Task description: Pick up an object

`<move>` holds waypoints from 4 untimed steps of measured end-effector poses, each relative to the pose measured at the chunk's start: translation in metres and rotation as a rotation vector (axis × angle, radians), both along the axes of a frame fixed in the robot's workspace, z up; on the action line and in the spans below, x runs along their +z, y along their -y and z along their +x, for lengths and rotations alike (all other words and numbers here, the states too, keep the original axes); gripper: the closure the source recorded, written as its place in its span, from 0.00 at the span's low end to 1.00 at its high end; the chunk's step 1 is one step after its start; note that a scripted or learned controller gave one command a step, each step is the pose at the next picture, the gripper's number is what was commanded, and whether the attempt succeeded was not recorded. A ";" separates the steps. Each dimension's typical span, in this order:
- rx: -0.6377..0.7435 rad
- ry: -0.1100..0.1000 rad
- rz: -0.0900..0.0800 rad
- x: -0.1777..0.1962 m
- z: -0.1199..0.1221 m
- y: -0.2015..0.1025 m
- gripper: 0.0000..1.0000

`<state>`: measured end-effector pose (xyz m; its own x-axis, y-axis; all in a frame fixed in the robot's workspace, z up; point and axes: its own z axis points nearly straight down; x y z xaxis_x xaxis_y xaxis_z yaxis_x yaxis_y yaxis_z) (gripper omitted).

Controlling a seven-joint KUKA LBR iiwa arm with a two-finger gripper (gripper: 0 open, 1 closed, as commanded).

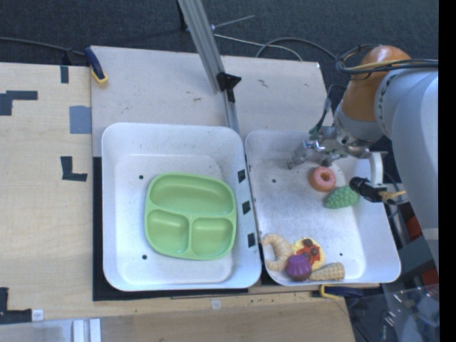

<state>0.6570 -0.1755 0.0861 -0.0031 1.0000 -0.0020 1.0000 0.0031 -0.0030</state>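
Now the claw [308, 153] hangs low over the far part of the right bin [285, 212], its fingers look a little apart with nothing between them. Just right of it lies a pink donut [322, 179], and a green leafy piece [341, 197] touches the donut's near right side. At the bin's near edge sits a tight heap: a pale twisted pastry [276, 248], a purple ball [298, 266], a pizza slice [310, 249] and a cone [328, 271]. The left bin [121, 212] bears a green tray [191, 216].

The donut looks the best choice, being closest and lying flat. To do it well, I judge the claw should shift right until centred over the ring, spread wide enough to span it, and come straight down, closing across the side away from the green piece so that is not nudged or pinched along.
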 end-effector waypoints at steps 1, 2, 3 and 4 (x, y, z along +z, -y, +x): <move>0.002 0.001 -0.001 0.013 0.001 -0.001 1.00; -0.003 0.006 0.001 0.059 -0.006 -0.001 1.00; -0.002 0.010 0.000 0.121 0.001 0.003 1.00; -0.002 0.004 0.002 0.131 0.002 0.002 1.00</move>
<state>0.6586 -0.1779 0.2171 -0.0014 1.0000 0.0004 1.0000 0.0014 0.0005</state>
